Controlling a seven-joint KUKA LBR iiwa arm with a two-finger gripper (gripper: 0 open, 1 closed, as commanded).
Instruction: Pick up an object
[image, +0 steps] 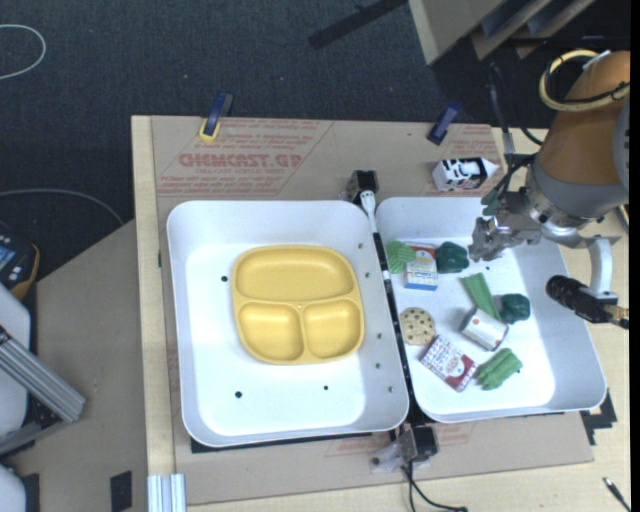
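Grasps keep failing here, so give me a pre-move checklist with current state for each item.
1. Grey two-finger gripper over the right white bin: ok.
2. Finger state: cannot tell.
3. Nothing seen between the fingers: ok.
4. Nearest target, dark green rounded toy, beside the gripper, not under it: not ok.
5. Clutter: blue-and-white carton touches that toy: not ok.
6. Yellow three-compartment plate in the left white bin, out of the way: ok.

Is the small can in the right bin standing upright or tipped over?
Tipped over. The can lies on its side on the right bin floor, its round end facing lower right, between the green pieces.
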